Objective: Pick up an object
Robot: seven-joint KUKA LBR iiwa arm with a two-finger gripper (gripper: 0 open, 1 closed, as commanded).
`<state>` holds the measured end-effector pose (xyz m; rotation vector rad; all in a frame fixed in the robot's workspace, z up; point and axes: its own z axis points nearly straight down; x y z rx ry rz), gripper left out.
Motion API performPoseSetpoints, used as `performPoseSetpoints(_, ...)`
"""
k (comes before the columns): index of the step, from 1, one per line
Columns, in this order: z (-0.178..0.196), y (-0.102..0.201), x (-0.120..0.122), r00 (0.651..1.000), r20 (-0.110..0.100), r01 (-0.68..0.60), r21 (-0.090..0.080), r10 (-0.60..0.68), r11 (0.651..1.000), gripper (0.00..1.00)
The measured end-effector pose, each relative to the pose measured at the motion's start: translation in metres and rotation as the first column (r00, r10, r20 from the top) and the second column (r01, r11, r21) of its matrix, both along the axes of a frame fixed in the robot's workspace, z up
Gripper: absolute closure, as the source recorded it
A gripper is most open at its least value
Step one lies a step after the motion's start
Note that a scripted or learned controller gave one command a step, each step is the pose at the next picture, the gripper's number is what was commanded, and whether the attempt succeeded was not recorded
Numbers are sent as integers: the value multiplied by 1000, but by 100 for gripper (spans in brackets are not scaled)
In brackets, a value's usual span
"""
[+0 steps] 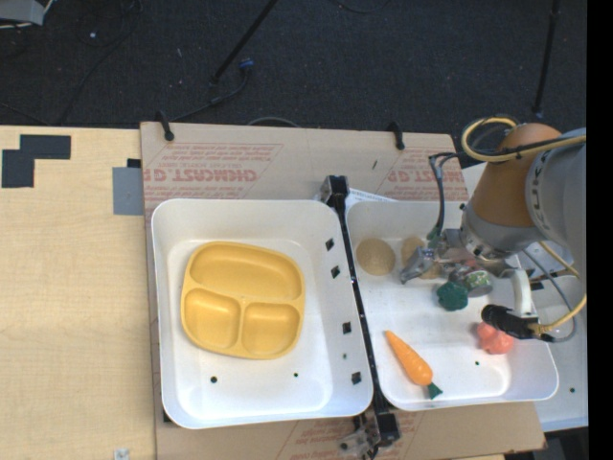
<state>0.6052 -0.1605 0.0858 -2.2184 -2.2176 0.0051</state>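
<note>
Two white bins side by side at frame centre: left bin (172, 257) with a yellow divided plate (243, 298); right bin (536, 377), partly hidden by the arm (536, 185) at right edge. Orange carrot (410, 358) at lower middle. Gripper (421, 264) low at upper centre of right bin, opening impossible to tell, just beside tan ball (375, 255). Dark green lump (452, 296) and pink item (494, 338) half covered, hard to identify.

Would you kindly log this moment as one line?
gripper: low in right bin | nearest: round tan ball | orange carrot toy: untouched | grasp: unconfirmed

Yellow tray (243, 298), orange carrot (409, 356), white bins (251, 402)
</note>
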Motion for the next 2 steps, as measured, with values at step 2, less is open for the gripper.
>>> performPoseSetpoints(2,49,-3,1,1000,4,3,-1,-3,1000,100)
